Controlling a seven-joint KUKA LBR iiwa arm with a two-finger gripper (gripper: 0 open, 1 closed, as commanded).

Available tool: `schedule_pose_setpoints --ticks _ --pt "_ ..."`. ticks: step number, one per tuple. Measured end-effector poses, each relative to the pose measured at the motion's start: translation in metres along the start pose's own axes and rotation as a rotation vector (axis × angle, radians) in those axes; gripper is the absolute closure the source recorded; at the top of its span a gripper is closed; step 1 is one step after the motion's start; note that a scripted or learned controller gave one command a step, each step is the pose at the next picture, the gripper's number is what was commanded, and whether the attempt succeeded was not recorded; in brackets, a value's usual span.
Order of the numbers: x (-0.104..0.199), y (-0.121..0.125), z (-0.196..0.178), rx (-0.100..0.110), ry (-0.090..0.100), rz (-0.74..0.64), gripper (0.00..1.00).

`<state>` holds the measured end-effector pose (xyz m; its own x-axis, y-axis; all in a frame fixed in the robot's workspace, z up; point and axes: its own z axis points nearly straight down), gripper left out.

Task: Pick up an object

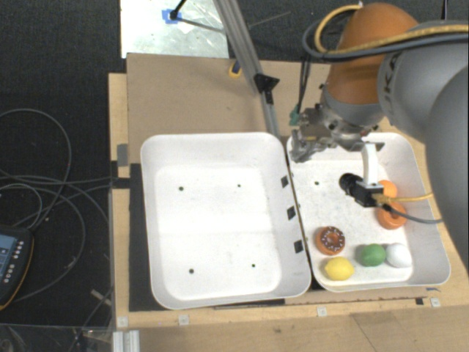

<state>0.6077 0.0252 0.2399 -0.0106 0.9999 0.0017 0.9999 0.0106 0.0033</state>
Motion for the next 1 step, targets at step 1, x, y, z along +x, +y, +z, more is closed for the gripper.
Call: schedule_pose_setpoints --ticks 1 --pt "0.048 0.0169 0.0089 0.001 0.0 0.001 1.0"
